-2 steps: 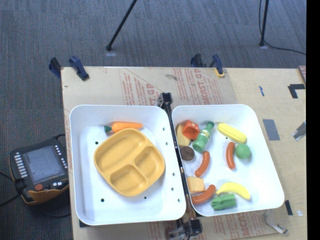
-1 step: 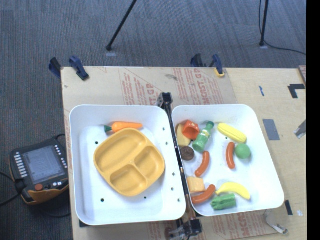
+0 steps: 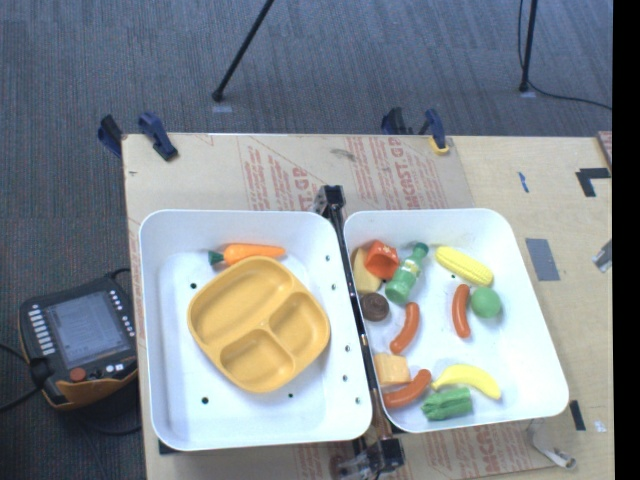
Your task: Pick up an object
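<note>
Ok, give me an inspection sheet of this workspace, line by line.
Surface: cardboard-covered bench with left bin and right bin side by side.
Job's things: right bin holds toy food, including corn, banana, green bottle, sausages.
Clutter: yellow divided plate and carrot in left bin.
Grippers: nothing seen.
Cables: one from the pendant on the floor.
Surroundings: grey carpet, blue clamps, tripod legs.

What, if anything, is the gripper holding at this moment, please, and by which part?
That cannot be told from this view. The carrot lies beside the yellow tray in the left bin; the banana rests in the right bin.
</note>
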You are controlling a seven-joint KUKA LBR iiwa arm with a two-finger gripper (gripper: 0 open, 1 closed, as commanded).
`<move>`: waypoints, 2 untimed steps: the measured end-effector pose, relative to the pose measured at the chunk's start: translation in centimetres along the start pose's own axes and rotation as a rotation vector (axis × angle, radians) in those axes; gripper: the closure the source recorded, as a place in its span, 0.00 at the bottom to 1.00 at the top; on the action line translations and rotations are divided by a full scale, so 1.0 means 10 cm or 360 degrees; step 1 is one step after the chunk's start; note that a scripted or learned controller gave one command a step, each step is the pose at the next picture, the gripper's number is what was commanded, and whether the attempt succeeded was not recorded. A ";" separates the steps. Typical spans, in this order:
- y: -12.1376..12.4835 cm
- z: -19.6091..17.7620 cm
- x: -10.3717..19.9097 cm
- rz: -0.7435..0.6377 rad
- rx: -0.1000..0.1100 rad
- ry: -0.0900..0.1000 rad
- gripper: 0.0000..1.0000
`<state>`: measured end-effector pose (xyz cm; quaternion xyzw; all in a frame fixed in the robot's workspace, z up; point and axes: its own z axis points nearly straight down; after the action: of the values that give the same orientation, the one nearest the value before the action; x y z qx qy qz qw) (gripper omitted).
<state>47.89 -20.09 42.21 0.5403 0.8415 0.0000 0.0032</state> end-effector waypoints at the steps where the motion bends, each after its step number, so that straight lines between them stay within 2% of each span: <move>1: 0.01 -0.10 0.00 -0.0011 -0.0002 -0.0003 1.00; 2: 0.03 -0.20 0.00 -0.0022 -0.0005 -0.0006 1.00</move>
<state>48.13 -20.02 44.19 0.5344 0.8452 0.0002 0.0055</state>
